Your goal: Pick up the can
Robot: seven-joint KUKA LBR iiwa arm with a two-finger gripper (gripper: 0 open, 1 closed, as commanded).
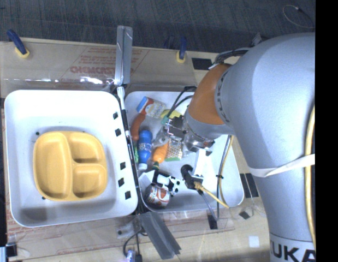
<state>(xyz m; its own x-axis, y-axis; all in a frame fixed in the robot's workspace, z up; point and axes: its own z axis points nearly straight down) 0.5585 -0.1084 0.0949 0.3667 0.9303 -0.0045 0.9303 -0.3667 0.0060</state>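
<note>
- Camera view, looking down on the bench: two white bins side by side, the left bin (pixel 27 100) filling the left half of the frame and the right bin (pixel 232 185) in the middle.
- The left bin just has a yellow divided tray (pixel 70 165) sitting flat in it, a bit left of its centre.
- The right bin is where all the clutter is, piled along its left wall.
- The can (pixel 157 196) is down in the lower left corner of the right bin, dark reddish-brown, close to the bin wall.
- Right above the can, pretty much touching it, is a black-and-white spotted thing (pixel 167 182). Too small to say what it is.
- Further up the pile there's a blue bottle (pixel 144 141) and an orange packet (pixel 160 153) just to its right.
- Near the top of the bin sits a pale packet (pixel 153 109).
- The big grey arm (pixel 272 108) comes in from the right and covers most of the right bin's right side, orange band (pixel 204 100) showing above the wrist.
- The gripper (pixel 178 140) hangs over the middle of the pile, by the orange packet, and clearly above the can in the frame, not on it.
- Honestly can't tell if the gripper is open or closed from this angle, and I don't see anything held in it.
</note>
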